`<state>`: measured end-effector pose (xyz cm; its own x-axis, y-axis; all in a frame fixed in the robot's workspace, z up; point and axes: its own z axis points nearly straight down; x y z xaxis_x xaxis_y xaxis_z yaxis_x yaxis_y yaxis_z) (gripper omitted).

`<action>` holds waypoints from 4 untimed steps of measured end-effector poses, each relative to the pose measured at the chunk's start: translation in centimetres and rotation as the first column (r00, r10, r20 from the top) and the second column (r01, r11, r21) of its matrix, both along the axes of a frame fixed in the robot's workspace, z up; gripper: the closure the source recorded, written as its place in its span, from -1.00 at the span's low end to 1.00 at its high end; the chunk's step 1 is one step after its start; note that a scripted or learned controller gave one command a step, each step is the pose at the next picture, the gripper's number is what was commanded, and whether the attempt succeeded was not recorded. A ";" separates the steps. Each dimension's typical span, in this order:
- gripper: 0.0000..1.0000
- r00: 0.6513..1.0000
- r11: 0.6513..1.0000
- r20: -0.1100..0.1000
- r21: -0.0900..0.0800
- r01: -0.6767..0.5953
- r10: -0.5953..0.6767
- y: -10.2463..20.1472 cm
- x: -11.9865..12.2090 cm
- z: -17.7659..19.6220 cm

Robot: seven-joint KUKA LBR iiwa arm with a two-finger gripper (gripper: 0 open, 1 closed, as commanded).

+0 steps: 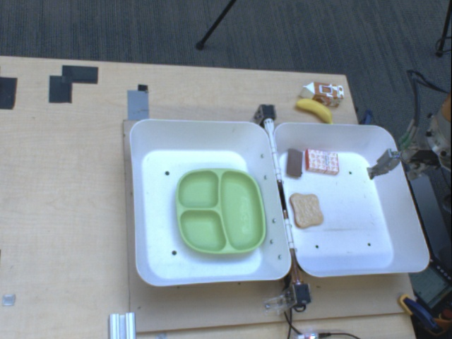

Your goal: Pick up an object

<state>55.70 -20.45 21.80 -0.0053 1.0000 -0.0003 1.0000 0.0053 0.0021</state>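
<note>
Pale wood forms the bench (63,210), which carries two shallow white bins side by side near its right end. The left bin (152,196) holds a light-green divided plate (220,211) with three compartments, lying flat at its middle. The right bin (395,232) holds three small things close to the wall it shares with its neighbour: a slice of tan toast (306,210) lying flat, a small box with a red-and-white pattern (321,162) towards the bin's far edge, and a dark brown block (294,162) just beside that box on its left. On the bare bench beyond the right bin's far edge lie a yellow banana (313,109) and, touching or nearly touching it, a small orange-and-white carton (324,91). Dark tape patches (72,82) mark the bench's far left corner. The arm reaches in from the right edge, low over the right bin's right rim, with the grey pincer (385,163) pointing inward just above the bin's far right corner, well apart from the toast and the box. Nothing lies between its tips; whether they are spread or closed cannot be told at this angle.
</note>
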 end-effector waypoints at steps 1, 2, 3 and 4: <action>-1.00 1.000 1.000 -0.006 0.003 0.002 -0.002 6.0 -7.1 -12.4; 1.00 1.000 1.000 0.003 0.001 0.002 -0.002 5.9 -6.8 -11.2; -1.00 1.000 1.000 0.002 0.001 0.002 -0.002 5.9 -6.9 -11.2; 1.00 1.000 1.000 0.005 0.001 0.000 0.000 5.9 -6.7 -10.1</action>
<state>49.00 -14.52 11.67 -0.0049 1.0000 0.0005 1.0000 0.0049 0.0076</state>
